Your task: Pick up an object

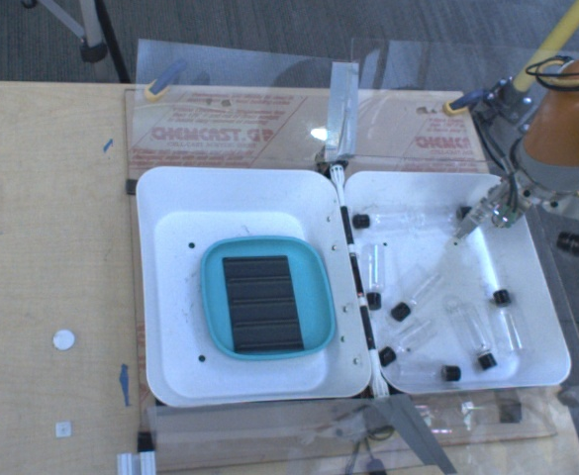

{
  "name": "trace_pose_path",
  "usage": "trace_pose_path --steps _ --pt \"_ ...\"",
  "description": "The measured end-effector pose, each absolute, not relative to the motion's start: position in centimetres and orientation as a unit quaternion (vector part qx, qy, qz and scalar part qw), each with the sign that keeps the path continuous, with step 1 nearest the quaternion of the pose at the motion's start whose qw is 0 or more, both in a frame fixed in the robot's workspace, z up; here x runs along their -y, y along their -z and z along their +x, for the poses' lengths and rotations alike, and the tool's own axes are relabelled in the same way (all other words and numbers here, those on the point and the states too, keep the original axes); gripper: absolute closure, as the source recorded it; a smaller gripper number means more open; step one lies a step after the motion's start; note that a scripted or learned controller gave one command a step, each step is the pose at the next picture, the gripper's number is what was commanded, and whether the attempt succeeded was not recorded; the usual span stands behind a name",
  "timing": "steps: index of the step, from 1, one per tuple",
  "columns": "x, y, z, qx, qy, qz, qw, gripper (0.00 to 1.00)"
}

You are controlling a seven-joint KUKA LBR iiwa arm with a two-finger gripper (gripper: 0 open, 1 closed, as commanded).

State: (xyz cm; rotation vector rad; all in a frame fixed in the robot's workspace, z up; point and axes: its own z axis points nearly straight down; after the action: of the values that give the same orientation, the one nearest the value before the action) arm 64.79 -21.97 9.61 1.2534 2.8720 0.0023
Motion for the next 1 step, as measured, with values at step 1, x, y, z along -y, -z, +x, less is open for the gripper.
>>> trace_pose_path --steps 1 --pt "21.93 -8.8 65.64 -0.914 0.0027 0.406 -0.004 1.0"
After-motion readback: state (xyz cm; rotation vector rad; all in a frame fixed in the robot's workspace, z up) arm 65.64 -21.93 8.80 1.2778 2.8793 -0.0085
